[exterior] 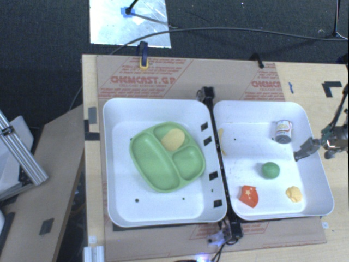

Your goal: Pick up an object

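- A small green ball [270, 170] sits near the middle of the right bin [256, 111], apart from everything else. It looks smooth and light, probably plastic or foam; being round, it may roll, so I would take it across its widest part, from above.
- Toward the bin's back right stands a small can [283, 131], white with a red label band, likely stiff and slick-sided.
- At the front lie a flat red piece [248, 196] with a pale mark, and to its right a small yellow lump [293, 194], soft-looking and irregular.
- The gripper [303, 150] hangs over the bin's right rim, near the can and the ball, touching neither. It is dark and small here; I cannot tell whether it is spread or closed, and nothing is seen in it.
- The left bin [125, 113] holds a pale green divided plate [158, 168], glossy plastic, with a yellow rounded object [173, 140] in its rear compartment.
- Both bins are shallow, white and lightly speckled, resting on brown printed cardboard [180, 75].
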`<state>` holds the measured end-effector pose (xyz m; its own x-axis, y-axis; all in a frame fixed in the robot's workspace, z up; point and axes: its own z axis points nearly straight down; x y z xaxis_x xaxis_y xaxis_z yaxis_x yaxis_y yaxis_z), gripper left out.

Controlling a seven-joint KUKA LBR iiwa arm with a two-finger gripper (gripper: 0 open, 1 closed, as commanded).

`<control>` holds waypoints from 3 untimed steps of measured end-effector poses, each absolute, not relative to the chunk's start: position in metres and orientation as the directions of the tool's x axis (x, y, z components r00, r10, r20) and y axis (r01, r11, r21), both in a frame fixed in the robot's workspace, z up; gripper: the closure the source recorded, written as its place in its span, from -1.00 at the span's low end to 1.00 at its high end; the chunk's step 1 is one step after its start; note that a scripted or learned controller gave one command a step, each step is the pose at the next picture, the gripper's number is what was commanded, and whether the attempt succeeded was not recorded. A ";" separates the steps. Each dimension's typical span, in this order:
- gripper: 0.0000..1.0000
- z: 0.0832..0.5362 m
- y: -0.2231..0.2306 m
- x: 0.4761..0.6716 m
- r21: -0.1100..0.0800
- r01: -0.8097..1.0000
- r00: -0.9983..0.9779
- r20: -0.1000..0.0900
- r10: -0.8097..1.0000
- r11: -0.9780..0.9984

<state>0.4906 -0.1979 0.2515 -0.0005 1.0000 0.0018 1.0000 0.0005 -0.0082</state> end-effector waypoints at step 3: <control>-1.00 0.137 -0.206 0.500 -0.002 1.000 -0.001 0.001 1.000 0.001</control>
<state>0.5004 -0.2058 0.1371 -0.0011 1.0000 0.0005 1.0000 0.0011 -0.0020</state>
